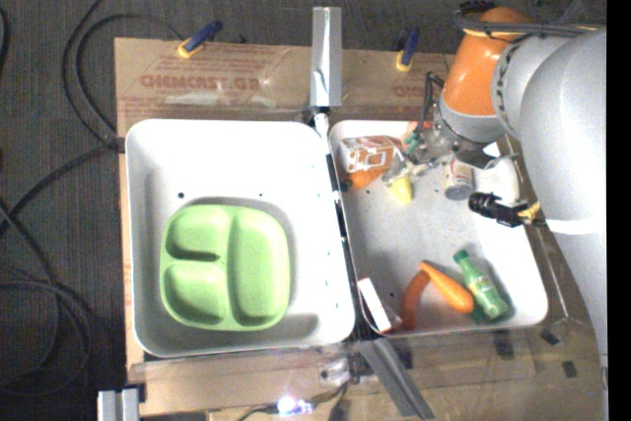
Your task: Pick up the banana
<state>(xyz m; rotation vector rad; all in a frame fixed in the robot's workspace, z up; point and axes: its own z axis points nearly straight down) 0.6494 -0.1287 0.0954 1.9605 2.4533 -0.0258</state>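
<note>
The banana (400,188) shows as a small yellow piece at the back of the right bin (513,232), mostly covered from above and to the right. My gripper (416,163) hangs low directly over its upper right end, reaching in from the grey arm with the orange band (473,79). Whether the gripper touches the banana cannot be made out.
Beside the banana lie a printed snack packet (370,153) and a small orange item (362,178). At the bin's front are an orange carrot (450,289), a red-orange pepper (414,301), a green bottle (481,287) and a white card (373,304). The left bin (148,153) holds a green divided plate (227,263).
</note>
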